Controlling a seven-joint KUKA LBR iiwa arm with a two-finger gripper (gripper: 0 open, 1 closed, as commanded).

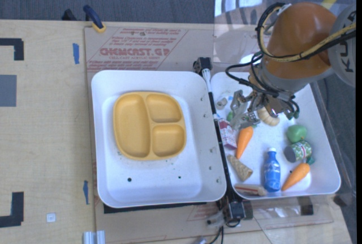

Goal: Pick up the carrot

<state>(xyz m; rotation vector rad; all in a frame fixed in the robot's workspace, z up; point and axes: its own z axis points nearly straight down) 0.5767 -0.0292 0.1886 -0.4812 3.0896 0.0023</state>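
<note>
Two carrots lie in the right bin (331, 178). One carrot (244, 141) is near the bin's middle, tip pointing toward the front. A second carrot (296, 176) rests at the front right, next to a blue bottle (272, 169). My gripper (244, 110) hangs under the orange wrist band (297, 39), just above and behind the thick end of the middle carrot. Whether it touches that carrot cannot be made out. Nothing is visibly lifted.
Also in the right bin are a green lump (296, 133), a green-and-red can (301, 151), a beige piece (269, 119), a brown wedge (240, 168), a pink stick (249, 189) and a red-white packet (227, 136). The left bin (107, 180) holds a yellow divided plate (150, 125).
</note>
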